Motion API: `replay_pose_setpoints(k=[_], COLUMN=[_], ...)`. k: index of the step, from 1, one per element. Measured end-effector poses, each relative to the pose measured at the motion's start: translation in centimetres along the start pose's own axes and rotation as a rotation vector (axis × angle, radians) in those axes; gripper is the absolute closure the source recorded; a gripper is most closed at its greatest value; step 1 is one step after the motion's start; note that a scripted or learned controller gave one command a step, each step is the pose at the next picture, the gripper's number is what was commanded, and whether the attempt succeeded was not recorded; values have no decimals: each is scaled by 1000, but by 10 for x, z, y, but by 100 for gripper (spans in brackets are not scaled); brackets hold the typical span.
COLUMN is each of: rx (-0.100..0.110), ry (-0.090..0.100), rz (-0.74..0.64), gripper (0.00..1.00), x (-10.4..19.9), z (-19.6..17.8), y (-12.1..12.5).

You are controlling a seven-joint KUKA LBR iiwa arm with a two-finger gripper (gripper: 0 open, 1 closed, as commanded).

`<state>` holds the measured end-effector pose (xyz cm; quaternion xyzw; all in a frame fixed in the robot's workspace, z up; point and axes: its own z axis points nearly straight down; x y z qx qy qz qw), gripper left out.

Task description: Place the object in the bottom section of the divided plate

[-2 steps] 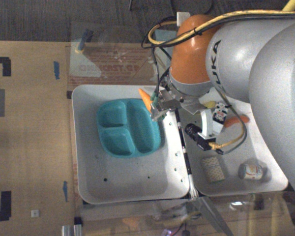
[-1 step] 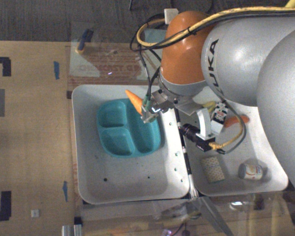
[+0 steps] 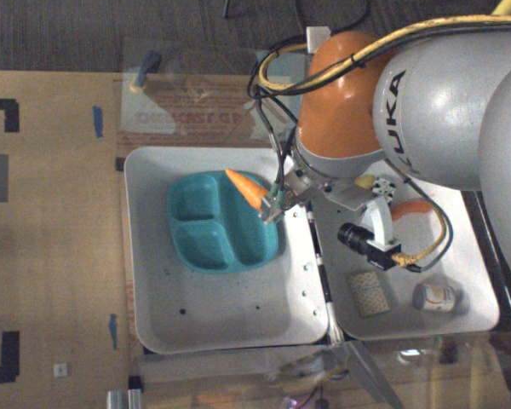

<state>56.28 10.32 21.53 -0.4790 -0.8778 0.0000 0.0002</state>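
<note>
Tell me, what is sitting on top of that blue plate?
An orange carrot lies across the upper right rim of the divided plate, beside the robot's hand. The arm covers the spot where they meet.

Grey arm [image 3: 460, 100] (black KUKA lettering), orange band [image 3: 341, 100], yellow and black cables [image 3: 324, 54].

We see a brown wooden bench [image 3: 51, 254] with black marks and bits of blue tape [image 3: 98, 122] toward nine o'clock. Dark grey carpet [image 3: 111, 15] lies at twelve o'clock.

Arm [image 3: 426, 92] hides right bin's [image 3: 485, 313] far half.
</note>
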Motion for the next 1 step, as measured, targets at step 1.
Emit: replay_pose_setpoints(k=[1], rx=[0], ry=[0], rz=[1], gripper=[0], x=[0], z=[0], y=[0])
